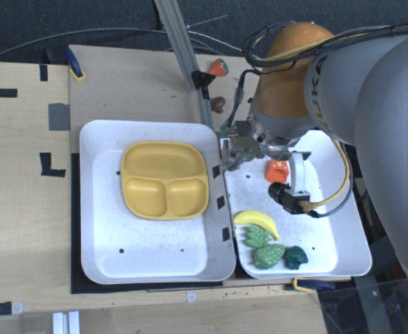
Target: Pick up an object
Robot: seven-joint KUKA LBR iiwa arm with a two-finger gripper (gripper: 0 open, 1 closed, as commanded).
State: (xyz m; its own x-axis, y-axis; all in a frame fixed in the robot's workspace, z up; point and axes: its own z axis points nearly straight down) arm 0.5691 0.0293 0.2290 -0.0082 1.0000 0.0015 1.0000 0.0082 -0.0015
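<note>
I can't tell how my jaws (233, 152) stand, but the small orange plastic block (277, 170) just beside them looks light, rigid, best pinched across its flat sides.

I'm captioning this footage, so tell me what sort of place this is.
Most likely a robotics lab set up for grasping trials: a robot arm reaches over two white bins on a taped wooden bench, with toy food such as a banana and a yellow divided tray.

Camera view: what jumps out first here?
The big grey arm with its orange band looms over the right bin. A yellow divided plate lies in the left bin. A banana and green toy foods cluster at the right bin's near edge.
</note>
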